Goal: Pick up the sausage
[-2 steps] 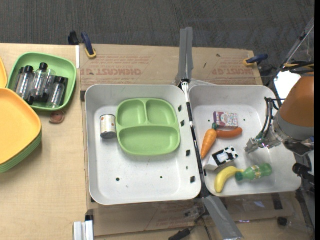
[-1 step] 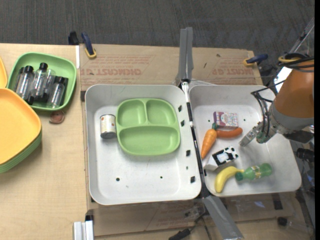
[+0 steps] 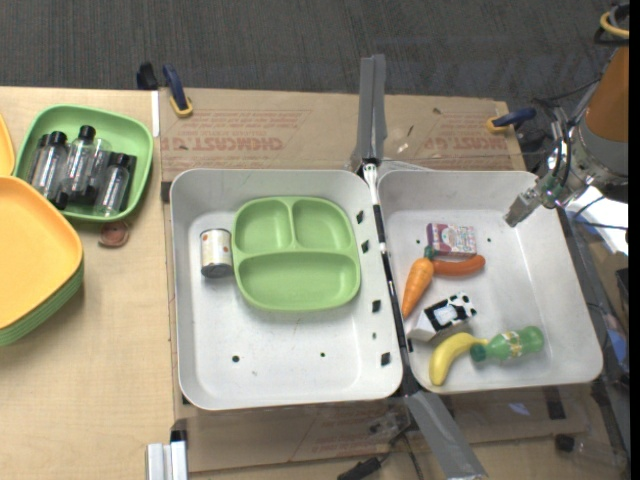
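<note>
**Gripper at the far corner, sausage on the bin floor**

The gripper (image 3: pixel 527 206) hangs over the right bin's (image 3: pixel 560 268) far right corner, and from this angle I cannot tell how its fingers stand. The sausage (image 3: pixel 459 263) lies in the right bin, just below a purple packet (image 3: pixel 451 237), its left end touching the carrot (image 3: pixel 417 284) top. Nearer us sit a banana (image 3: pixel 449 356) and a green bottle (image 3: pixel 510 345) (lying flat). The left bin (image 3: pixel 195 368) carries a green tray (image 3: pixel 297 252) and a can (image 3: pixel 215 252).
</note>
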Controlling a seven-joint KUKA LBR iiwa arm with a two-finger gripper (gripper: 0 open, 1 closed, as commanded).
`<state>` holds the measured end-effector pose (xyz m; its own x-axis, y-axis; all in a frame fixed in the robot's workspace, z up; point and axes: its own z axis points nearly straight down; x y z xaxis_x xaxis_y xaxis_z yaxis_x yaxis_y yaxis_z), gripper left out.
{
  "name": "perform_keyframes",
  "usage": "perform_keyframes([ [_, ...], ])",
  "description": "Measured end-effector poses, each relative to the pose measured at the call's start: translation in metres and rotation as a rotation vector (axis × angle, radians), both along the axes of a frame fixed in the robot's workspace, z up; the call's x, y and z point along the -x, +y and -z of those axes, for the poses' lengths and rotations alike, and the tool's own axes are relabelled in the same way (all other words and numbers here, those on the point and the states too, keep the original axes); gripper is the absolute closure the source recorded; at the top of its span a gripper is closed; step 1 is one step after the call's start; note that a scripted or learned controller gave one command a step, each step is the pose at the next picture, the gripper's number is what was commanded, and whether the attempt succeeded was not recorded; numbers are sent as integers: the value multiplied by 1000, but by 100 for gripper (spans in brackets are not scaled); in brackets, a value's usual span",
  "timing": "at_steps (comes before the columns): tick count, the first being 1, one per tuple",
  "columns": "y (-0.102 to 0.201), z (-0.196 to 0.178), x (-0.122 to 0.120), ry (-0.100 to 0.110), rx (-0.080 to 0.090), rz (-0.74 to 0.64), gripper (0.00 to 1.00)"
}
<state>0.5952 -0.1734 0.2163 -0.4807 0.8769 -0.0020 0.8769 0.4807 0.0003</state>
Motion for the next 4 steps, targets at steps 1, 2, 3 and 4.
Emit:
perform_keyframes([
  [1, 57, 61, -11, 4, 0, 533, 100],
  [2, 57, 61, -11, 4, 0, 533, 0],
  [3, 65, 118, -5, -9, -1, 500, 0],
  [4, 78, 118, -47, -13, 1, 447, 0],
])
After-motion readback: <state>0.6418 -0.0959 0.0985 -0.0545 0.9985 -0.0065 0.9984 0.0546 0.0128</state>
